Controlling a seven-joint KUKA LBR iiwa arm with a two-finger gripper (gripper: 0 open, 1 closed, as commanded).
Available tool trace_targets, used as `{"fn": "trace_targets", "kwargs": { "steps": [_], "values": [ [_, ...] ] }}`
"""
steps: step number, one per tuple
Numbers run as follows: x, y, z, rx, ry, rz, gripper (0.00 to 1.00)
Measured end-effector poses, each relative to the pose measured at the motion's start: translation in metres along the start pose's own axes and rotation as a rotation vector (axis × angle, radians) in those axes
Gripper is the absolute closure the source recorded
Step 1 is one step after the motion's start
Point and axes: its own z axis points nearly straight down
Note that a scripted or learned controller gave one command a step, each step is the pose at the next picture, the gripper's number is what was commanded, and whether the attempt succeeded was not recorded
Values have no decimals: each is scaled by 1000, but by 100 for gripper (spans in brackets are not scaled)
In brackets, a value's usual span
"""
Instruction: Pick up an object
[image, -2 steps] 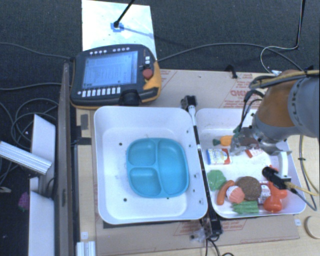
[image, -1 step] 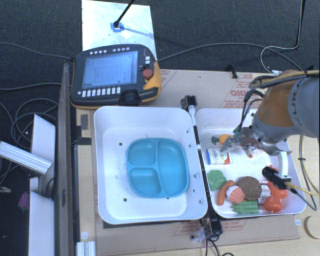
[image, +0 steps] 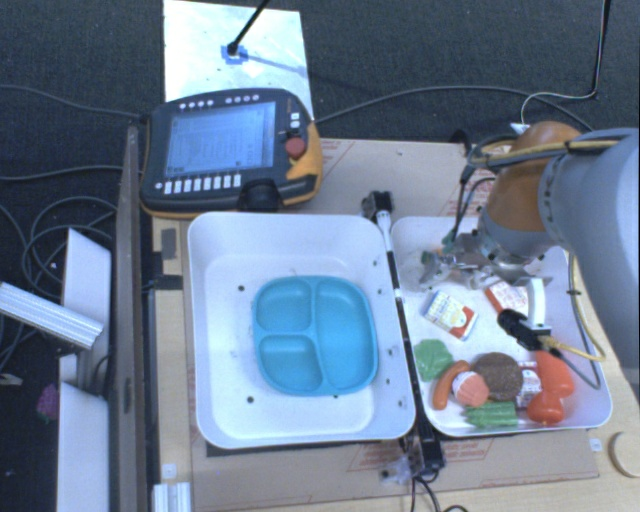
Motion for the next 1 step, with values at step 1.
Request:
{"fn": "trace_targets", "kwargs": {
  "steps": [1],
  "values": [
    [10,37,4,29,2,6,0]
  ]
}}
